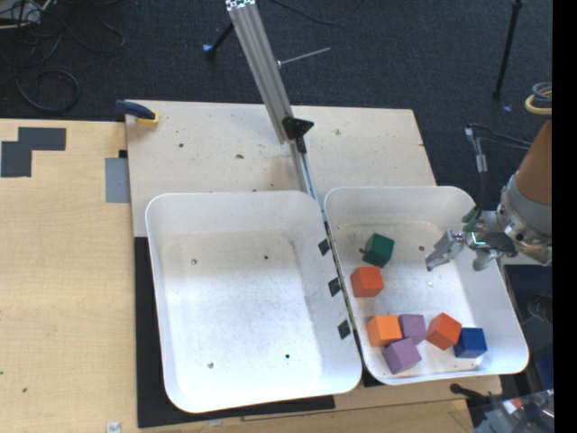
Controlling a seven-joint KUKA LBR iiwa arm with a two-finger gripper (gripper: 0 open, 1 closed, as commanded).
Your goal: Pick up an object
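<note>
Purple block (pixel 401 354) lower right of frame, among 7 blocks in right bin (pixel 505 350), hand (pixel 444 253) at right above them, fingers spread, gripping nothing, green block (pixel 379 249) nearby.

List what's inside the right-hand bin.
Right bin: green cube, red-orange cube, orange cube, two purple cubes, red cube, blue cube. Nothing looks covered.

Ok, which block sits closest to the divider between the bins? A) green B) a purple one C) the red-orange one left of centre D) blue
C: the red-orange block lies nearest the right bin's left wall, left of the green block.
</note>
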